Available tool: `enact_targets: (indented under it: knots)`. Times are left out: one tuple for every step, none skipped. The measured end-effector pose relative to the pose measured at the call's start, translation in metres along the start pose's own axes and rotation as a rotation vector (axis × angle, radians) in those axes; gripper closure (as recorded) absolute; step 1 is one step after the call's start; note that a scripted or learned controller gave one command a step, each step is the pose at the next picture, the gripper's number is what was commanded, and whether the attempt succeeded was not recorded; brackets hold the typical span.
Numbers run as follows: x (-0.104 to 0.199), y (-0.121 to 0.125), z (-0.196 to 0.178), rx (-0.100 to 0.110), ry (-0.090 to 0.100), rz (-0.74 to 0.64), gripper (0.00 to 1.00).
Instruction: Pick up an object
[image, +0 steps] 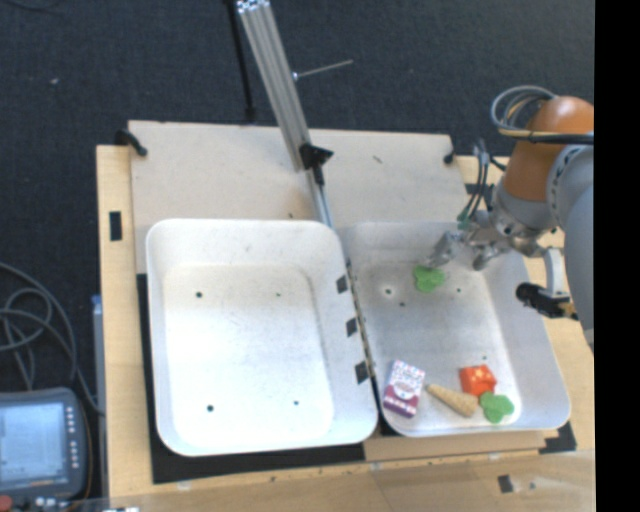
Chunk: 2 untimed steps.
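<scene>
Camera view has the gripper (452, 252) low over the upper part of the right bin (520, 330), reaching in from the right, with a finger (441, 248) angled down toward a small green piece (428, 279) that lies just below its tip. Whether that piece is between the fingers cannot be told. Behind the gripper, the grey arm (560, 190) carries an orange band (550, 140). Near the bin's lower edge lie a purple-and-white carton (403, 388), a tan cone (452, 400), a red block (477, 380) and a green lump (496, 407), grouped together. To the left sits the other bin (170, 330).
</scene>
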<state>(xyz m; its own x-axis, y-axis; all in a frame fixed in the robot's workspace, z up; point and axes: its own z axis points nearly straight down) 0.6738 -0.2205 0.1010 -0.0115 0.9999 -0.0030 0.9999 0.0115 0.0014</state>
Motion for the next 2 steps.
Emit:
enact_targets:
  knots:
    - [-0.001,0.001,-0.014,-0.005,-0.006,-0.005,1.00]
    - [-0.006,0.001,-0.079,-0.008,-0.001,0.004,1.00]
